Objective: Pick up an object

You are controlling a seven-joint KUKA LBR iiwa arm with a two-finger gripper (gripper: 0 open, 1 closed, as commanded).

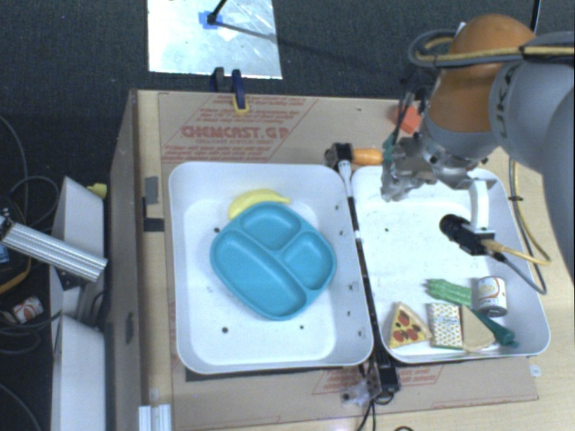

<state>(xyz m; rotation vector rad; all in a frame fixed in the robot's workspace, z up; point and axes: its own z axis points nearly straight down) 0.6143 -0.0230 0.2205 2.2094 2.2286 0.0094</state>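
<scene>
On the bench (235, 133), the gripper (395, 190) is hovering over the right bin (406, 251), at its far left corner; I cannot tell its grip. A toy pizza slice (409, 326) is lying by that bin's front wall, well apart.

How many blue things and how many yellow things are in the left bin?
Blue: 1, the divided plate
Yellow: 1, the yellow piece peeking out behind the plate
Total: 2 in the left bin

You have a shiny metal sheet (213, 25) beyond the brown board (234, 124), a blue clamp (236, 82) at the board's far edge, and a silver rail (54, 248) to its left.
</scene>
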